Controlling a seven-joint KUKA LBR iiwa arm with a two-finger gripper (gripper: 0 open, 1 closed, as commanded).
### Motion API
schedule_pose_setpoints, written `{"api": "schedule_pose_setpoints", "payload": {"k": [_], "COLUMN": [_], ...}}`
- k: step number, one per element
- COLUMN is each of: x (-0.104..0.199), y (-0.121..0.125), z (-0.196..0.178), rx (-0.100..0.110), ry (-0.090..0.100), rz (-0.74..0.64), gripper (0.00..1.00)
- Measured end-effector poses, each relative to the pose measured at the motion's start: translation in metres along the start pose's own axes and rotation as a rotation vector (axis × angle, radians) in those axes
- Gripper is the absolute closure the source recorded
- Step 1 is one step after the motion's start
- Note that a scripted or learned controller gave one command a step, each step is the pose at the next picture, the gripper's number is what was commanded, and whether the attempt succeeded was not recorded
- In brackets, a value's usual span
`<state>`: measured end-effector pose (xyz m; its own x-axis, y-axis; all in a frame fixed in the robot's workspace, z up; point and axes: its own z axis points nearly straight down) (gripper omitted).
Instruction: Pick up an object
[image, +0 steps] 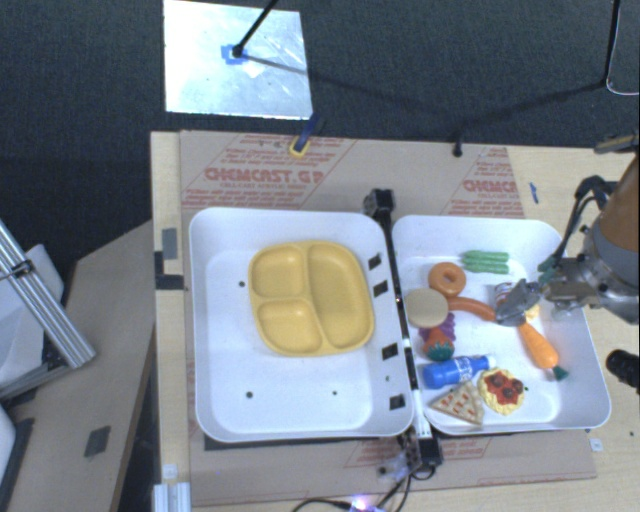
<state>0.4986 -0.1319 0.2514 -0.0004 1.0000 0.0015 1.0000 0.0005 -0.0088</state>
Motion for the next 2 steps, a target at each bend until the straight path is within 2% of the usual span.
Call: {"api": "schedule_pose_setpoints", "payload": {"k": [1, 2], "x": [0.000, -0.006], "y": [0.002, 0.005], "z": [-0.005, 0.039], "rx": [-0.011, -0.007], "ry": [-0.002, -0.001], "rz": [-0.002, 0.000], "gripper": [0.00, 0.00]}}
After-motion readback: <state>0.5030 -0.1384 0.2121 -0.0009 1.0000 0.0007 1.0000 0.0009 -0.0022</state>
